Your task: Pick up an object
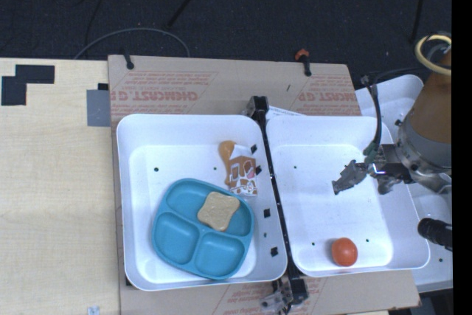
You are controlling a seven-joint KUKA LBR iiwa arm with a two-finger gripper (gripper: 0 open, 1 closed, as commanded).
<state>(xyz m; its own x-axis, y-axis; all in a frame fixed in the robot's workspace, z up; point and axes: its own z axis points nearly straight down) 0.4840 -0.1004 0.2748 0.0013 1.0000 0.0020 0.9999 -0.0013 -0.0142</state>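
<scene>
gripper [346, 181] hangs over the right bin [313, 140], fingers look slightly apart, holding nothing. nearest pick, the tomato [344, 251], sits at 6 o'clock from it, well apart.

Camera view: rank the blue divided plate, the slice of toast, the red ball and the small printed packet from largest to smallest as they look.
1. Blue divided plate, by far the largest.
2. Slice of toast, lying on the plate.
3. Small printed packet and red ball: they look about alike, so I leave them unranked.
</scene>
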